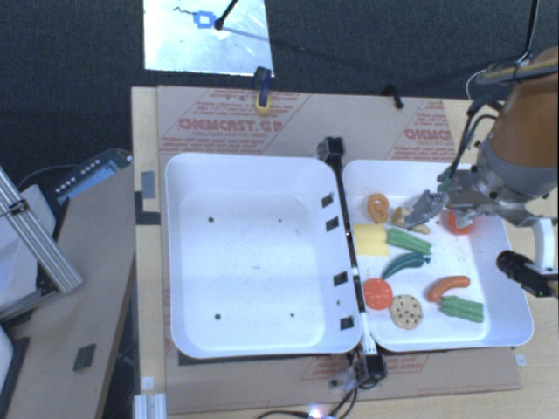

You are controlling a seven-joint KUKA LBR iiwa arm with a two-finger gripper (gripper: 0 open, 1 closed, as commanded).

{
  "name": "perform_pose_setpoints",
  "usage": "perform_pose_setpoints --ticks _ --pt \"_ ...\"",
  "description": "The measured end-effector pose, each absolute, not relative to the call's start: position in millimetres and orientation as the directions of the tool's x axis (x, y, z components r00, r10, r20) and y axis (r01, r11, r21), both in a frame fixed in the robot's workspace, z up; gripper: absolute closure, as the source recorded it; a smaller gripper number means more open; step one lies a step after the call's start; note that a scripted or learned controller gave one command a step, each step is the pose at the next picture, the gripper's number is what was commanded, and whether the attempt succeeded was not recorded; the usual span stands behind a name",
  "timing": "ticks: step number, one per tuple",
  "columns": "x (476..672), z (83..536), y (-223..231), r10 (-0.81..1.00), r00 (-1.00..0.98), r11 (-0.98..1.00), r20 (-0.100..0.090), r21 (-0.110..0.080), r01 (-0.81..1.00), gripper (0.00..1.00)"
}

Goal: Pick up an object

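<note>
Over the right bin (515, 321) your claw (425, 206) hangs low near the far wall, just beside the pretzel (377, 206) and a small tan piece (409, 216). I cannot tell whether it is apart or together; the tip is blurred against the white floor, and nothing shows as held.

The pickable things all lie in that bin: the pretzel, a yellow block (369, 239), two green pods (409, 240) and (401, 264), a tomato (377, 294), a cookie (405, 311), a sausage (448, 286), a green pepper (461, 308), and a red piece (459, 223) partly under the arm (524, 138). The left bin (253, 251) sits alongside on the worktop (227, 116).

To do this step well, you should commit to one target, likely the nearest tan piece or the pretzel. Centre the claw over it before descending, so neither tip lands on a neighbour. The pods lie close by; a skewed approach could nudge them. Flat items such as the cookie look harder to pinch, so choose something with height
</note>
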State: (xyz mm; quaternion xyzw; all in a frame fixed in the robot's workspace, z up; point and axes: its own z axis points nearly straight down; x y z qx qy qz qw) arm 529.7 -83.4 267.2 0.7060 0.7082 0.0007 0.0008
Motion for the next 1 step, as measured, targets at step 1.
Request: perform_pose_setpoints --ticks 1 --pt "535.0 176.1 -150.8 1.000 0.005 -0.005 -0.002 -0.005 1.000 0.00"
